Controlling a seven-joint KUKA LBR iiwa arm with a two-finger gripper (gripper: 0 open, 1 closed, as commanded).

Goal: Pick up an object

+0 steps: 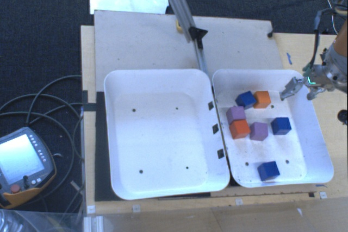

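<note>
blue cube (268,170) sits clear; gripper (302,89) partly cut off.

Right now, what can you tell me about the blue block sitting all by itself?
The lone blue block is a small cube with a plain, matte surface. It sits flat on the floor of the right bin, near the bin's front edge, turned a little askew. Nothing touches it; the other blocks cluster farther back, and the gripper is up by the bin's far rim.

Seven blocks are counted: three blue blocks (246,99) (281,125) (268,170), two orange blocks (262,99) (239,129) and two purple blocks (236,114) (259,131). Two white bins (119,89) (321,155) are seen.
</note>
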